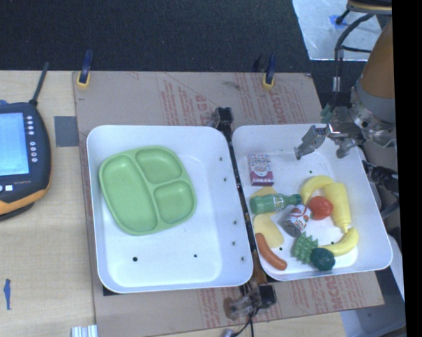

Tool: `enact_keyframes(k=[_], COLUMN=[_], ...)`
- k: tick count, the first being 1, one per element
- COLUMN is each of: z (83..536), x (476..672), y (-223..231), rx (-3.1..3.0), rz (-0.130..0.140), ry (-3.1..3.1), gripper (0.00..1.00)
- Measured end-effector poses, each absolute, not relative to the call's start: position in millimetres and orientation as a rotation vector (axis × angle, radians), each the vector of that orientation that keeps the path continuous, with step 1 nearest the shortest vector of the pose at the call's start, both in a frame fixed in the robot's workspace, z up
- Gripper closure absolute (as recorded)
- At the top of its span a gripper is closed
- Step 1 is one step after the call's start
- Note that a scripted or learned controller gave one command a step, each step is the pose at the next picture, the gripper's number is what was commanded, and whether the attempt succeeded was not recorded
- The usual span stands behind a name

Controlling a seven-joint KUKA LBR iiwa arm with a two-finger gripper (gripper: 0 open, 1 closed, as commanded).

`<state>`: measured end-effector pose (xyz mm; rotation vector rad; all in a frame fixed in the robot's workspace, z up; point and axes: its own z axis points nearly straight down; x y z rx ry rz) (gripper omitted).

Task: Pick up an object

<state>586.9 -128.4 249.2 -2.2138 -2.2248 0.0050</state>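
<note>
Yellow banana [340, 206], long axis running away from the spread, empty tool [327, 144], lay just below it.

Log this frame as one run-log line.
gripper: over right bin upper edge, holding nothing | red packet: in bin, untouched | green tray: left bin | pick: not yet

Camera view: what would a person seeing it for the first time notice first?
Probably the green divided plate lying alone in the left bin. Next, the crowd of toy food in the right bin, with a yellow banana and a red tomato. The gripper hovers over that bin's far right corner.
</note>
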Motion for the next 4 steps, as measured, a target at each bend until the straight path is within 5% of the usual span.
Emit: enact_keyframes(k=[1, 2, 3, 4], z=[91, 101, 101, 94], x=[553.6, 553.6, 553.6, 624.9], y=[-128, -129, -129, -108], rx=[-2.215, -2.213, -2.214, -2.215], rz=[0.006, 0.010, 0.009, 0.004], ry=[-2.226, -2.226, -2.226, -2.224], gripper=[0.00, 1.00, 0.00, 0.00])
